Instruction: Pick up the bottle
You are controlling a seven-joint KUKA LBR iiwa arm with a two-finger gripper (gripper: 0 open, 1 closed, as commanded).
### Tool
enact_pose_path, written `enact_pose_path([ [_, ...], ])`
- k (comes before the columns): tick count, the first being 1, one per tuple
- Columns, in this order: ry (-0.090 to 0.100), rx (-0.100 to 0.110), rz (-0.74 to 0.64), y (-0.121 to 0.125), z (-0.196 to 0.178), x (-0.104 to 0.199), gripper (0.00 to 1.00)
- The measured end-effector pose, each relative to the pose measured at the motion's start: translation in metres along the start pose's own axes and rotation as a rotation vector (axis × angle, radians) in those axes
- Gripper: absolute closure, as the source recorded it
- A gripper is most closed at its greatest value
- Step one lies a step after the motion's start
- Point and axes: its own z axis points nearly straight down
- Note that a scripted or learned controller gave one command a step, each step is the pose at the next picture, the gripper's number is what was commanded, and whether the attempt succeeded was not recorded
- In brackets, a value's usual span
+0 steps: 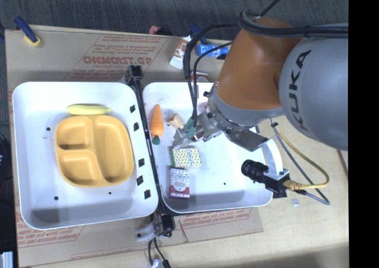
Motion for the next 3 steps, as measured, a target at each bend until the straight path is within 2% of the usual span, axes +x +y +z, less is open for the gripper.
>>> enact_pose_path([
  [1,0.002,0.005,-0.106,0.005,0.108,0.016,1.00],
  [2,0.000,0.000,0.078,-0.027,-0.005,-0.073,1.00],
  [3,0.002,0.003,-0.088,-0.017,0.088,-0.044,1.00],
])
